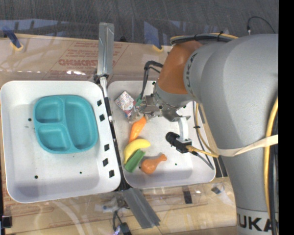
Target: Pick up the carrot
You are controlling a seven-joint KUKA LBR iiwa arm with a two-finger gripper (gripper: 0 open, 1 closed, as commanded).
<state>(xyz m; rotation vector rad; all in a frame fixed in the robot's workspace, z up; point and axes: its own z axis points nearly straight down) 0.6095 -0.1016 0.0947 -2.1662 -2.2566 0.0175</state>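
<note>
The orange carrot (137,128) lies tilted in the left half of the right bin (201,173). Its upper end points toward the gripper (138,110). The gripper hangs from the orange-banded wrist (174,75) and sits right at that upper tip, touching it or just above it. The wrist and arm body hide the gripper's top, and the carrot still rests on the bin floor.
A crumpled silver wrapper (123,101) lies just left of the gripper. Below the carrot are a yellow banana (137,146), a green vegetable (134,161) and an orange drumstick (153,163). The left bin (19,180) holds a teal divided plate (66,123). The big grey arm covers the right side.
</note>
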